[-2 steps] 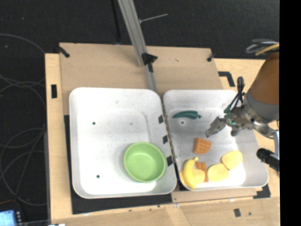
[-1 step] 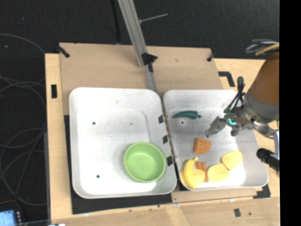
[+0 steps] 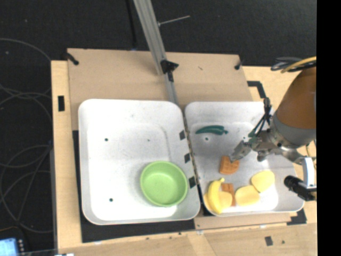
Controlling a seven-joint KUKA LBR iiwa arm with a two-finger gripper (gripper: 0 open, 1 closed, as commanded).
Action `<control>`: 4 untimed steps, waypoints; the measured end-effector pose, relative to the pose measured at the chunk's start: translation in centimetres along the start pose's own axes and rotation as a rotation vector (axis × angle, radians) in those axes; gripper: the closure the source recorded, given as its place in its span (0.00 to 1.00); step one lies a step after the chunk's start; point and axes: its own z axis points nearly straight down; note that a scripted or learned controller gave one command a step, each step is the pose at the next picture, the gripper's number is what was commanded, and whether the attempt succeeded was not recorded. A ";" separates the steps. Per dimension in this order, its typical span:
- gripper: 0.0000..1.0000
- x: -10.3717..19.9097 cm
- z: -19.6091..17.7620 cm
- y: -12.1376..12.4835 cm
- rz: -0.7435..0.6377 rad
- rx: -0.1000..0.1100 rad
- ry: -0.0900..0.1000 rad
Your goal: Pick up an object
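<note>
Lying along the near edge of the right bin, a cluster of food-like pieces starts with a yellow banana in the near left corner. A small brown block touches the banana. Just right of it sits a pale yellow lump, with a second pale yellow lump touching it on its far right side.

In the left bin, a green bowl stands upright close to the near right corner, well apart from everything else.

A little farther back in the right bin, near its middle, lies an orange-brown wedge, apart from the cluster. The gripper comes down at a slant from the right, and its tip is just beside the far right edge of this wedge. Whether it touches the wedge cannot be told, nor whether the pincer is apart or together. Nothing is visibly held in it. The grey and orange arm rises over the bin's right edge.

Farther still, toward the far left part of the right bin, a dark green strip lies flat and alone.

Beyond the bins, a grey metal pole slants across the far edge of the brown bench and ends where the two bins meet.
</note>
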 end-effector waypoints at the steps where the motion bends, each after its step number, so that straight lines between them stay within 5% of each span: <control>1: 0.00 -0.1 4.6 -0.9 0.000 0.001 0.001; 2: 0.00 -0.2 7.6 -0.8 0.001 -0.004 -0.001; 3: 1.00 -0.2 6.4 -0.7 0.006 -0.008 0.001; 4: 1.00 -0.6 0.8 0.5 -0.005 -0.011 0.000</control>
